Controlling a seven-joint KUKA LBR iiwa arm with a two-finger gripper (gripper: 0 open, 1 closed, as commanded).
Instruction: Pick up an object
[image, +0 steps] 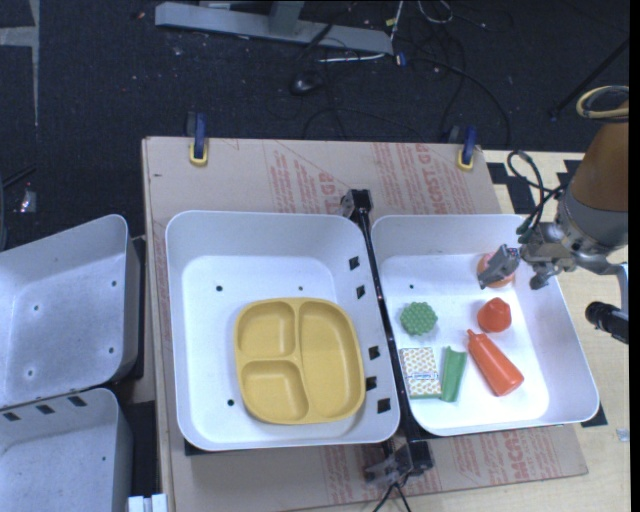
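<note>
Right white bin (560, 405), arm (600, 190) overhead, end effector (520, 268) spread open, nothing held

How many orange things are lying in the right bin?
3. An orange bottle lies near the bin's front right; a small round orange piece sits just behind it; a third orange piece is at the back, by the claw, which may partly hide it.

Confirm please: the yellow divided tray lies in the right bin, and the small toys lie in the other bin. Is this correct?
Not quite. The camera view shows the yellow divided tray in the left bin. The small toys, such as the green ball and orange bottle, lie in the right bin.
</note>
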